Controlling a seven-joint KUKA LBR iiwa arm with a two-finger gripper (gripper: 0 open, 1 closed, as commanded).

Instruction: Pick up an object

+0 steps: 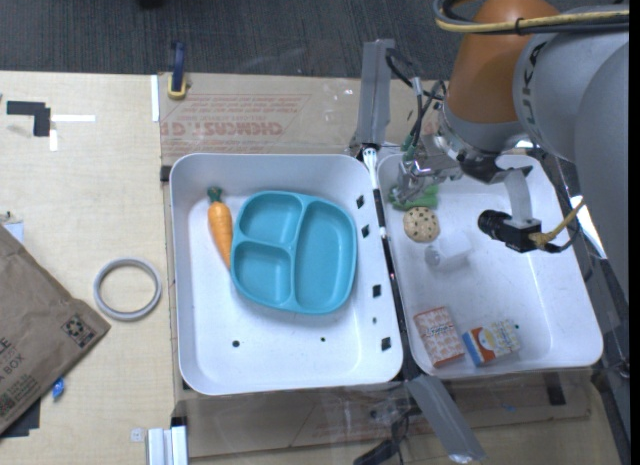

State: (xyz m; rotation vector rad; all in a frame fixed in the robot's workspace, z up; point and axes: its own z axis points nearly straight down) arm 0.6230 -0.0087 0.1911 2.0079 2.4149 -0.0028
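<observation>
- The gripper [412, 175] hangs low at the right bin's [560, 348] far left corner, over something green [425, 196]; its grip state can't be told.
- The cookie [421, 223] lies just beside; descend squarely, clear of the bin wall.

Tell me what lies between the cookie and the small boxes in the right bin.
In the camera view, between the cookie and the small boxes lies a clear, hard-to-identify object, then bare white bin floor.
</observation>
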